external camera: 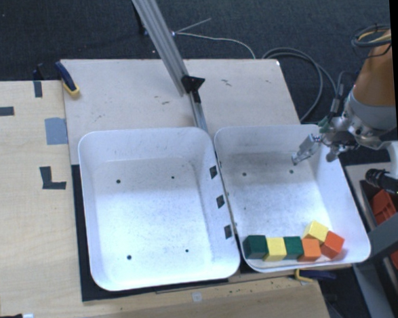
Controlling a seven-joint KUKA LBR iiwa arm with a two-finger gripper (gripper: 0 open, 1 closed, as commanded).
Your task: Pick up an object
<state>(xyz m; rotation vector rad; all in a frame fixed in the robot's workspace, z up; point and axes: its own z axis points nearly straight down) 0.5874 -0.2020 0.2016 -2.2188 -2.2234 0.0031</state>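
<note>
In the camera view, little blocks are lined up along the near edge of the right bin (336,179). A dark green block (255,245) is seen at the left end, with a yellow block (275,248) touching it. Next a small green block (292,245), two orange blocks (311,249) (333,243) and another yellow block (317,231) are bunched together. The gripper (316,149) is seen above the far right corner, well apart from them. Its fingers (302,154) are spread apart, with nothing held.
</note>
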